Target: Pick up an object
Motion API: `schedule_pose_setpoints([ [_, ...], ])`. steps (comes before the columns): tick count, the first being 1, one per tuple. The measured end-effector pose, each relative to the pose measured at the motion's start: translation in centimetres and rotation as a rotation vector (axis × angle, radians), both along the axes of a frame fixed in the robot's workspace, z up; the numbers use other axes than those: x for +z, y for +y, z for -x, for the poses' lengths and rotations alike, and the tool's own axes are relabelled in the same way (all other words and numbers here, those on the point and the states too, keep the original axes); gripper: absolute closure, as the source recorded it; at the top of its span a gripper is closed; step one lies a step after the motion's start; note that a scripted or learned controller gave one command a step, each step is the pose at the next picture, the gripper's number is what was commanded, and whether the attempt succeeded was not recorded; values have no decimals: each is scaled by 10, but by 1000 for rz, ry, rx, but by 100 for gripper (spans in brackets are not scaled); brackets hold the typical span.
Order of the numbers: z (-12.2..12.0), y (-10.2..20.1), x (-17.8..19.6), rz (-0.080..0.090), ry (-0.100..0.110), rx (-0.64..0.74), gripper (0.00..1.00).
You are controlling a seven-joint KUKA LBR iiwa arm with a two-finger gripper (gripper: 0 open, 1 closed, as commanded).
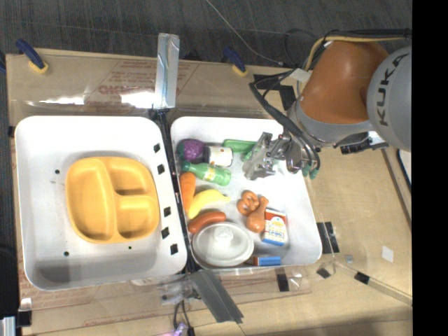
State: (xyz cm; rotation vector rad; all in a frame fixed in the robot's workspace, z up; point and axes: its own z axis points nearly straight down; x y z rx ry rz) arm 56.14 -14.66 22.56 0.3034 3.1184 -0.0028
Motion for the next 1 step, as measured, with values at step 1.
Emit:
schedule_pose_setpoints([
  [1, 1, 0, -2, -1, 5, 0, 0],
])
